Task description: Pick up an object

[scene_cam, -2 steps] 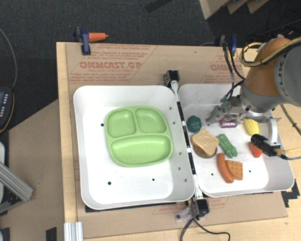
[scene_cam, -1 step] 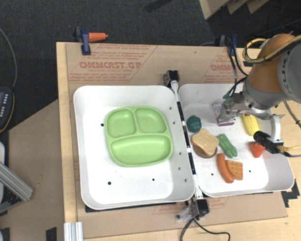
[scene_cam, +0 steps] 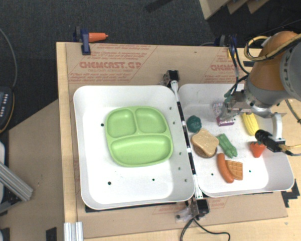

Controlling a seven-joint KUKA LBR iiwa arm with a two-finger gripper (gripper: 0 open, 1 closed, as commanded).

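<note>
The right bin (scene_cam: 271, 182) holds several toy foods: a teal ball (scene_cam: 194, 123), a bread slice (scene_cam: 204, 143), a green pickle (scene_cam: 227, 145), an orange sausage (scene_cam: 223, 167), a waffle piece (scene_cam: 235, 169), a yellow corn cob (scene_cam: 249, 123) and a red pepper (scene_cam: 257, 149). My gripper (scene_cam: 224, 112) hangs low over the bin's upper middle, between the teal ball and the corn. A small purple piece (scene_cam: 224, 120) shows right beneath it. I cannot tell whether it is an object or part of the gripper.
The left bin (scene_cam: 90, 182) holds a green divided plate (scene_cam: 138, 135). A clamp and hinge strip (scene_cam: 183, 134) runs between the bins. The grey-and-orange arm (scene_cam: 273, 69) reaches over the right bin's far right corner, trailing cables.
</note>
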